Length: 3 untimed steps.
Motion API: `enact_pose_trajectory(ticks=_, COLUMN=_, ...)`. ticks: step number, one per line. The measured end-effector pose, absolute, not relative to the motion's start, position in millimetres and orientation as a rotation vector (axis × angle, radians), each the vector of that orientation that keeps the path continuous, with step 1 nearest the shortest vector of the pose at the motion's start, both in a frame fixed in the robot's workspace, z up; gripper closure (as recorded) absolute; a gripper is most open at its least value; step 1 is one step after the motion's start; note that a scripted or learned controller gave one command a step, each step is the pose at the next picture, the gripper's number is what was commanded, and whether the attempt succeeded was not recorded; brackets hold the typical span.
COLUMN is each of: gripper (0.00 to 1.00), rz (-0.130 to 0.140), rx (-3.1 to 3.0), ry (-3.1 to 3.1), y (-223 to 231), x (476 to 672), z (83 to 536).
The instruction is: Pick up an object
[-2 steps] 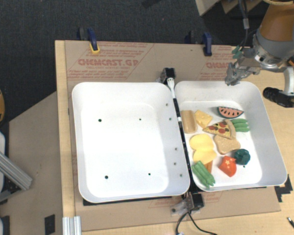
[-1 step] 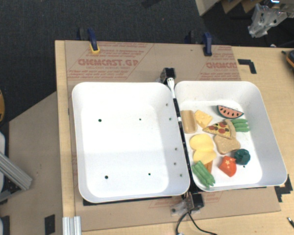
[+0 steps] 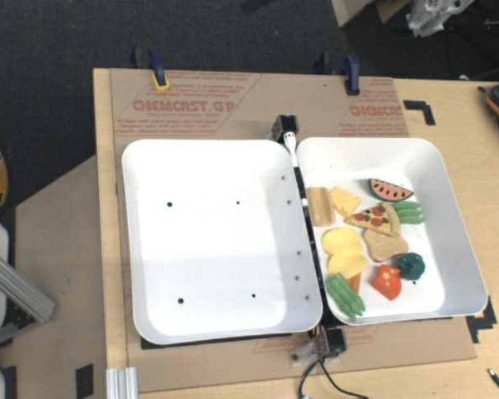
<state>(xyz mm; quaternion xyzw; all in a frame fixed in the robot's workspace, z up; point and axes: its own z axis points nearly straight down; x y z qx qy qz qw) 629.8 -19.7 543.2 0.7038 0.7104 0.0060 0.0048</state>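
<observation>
Just the one overhead camera view, so here goes. I'm using the toy pizza slice (image 3: 373, 219) as my reference, since it sits about in the middle of the pile in the right bin (image 3: 449, 223).

All the pickable stuff is play food in that bin:
- A watermelon slice (image 3: 390, 190) sits just behind the pizza slice.
- A yellow cheese wedge (image 3: 344, 200) is to its upper left.
- A tan bread stick (image 3: 319, 206) lies further left than the cheese, close to the bin wall.
- Some green bean-looking pieces (image 3: 407, 214) are right beside the pizza slice on the right.
- A brown bread slice (image 3: 385, 243) touches it on the near side.
- Two yellow rounded pieces (image 3: 343, 252) sit to its lower left.
- Nearer the camera are a dark green broccoli-ish lump (image 3: 410, 264) and a red strawberry or tomato (image 3: 387, 282).
- A green pea pod (image 3: 345, 295) lies against the front left corner.

Left of the pizza slice, across the seam, is the left bin (image 3: 208, 239), which has four small dark dots on its floor. Both bins sit on a cardboard sheet (image 3: 233, 98) held by two blue clamps (image 3: 159, 63) at the far edge.

Way behind and to the right of the pizza slice, well off the bins, there's a pale metal piece that looks like the gripper (image 3: 437, 7). It's small and cut off by the frame edge, so I honestly can't tell if it's released or clenched. Nothing can be seen in it.
</observation>
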Motion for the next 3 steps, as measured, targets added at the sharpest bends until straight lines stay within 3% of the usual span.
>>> enact_pose_trajectory(ticks=1, gripper=1.0, rz=-0.006, rx=2.234, ry=2.207, y=-132.7, x=594.0, z=519.8)
enact_pose_trajectory(ticks=2, gripper=1.0, rz=0.003, rx=2.222, ry=2.22, y=-120.3, x=542.0, z=537.6)
enact_pose_trajectory(ticks=3, gripper=1.0, rz=-0.004, rx=2.23, ry=2.205, y=-223.4, x=524.5, z=535.5)
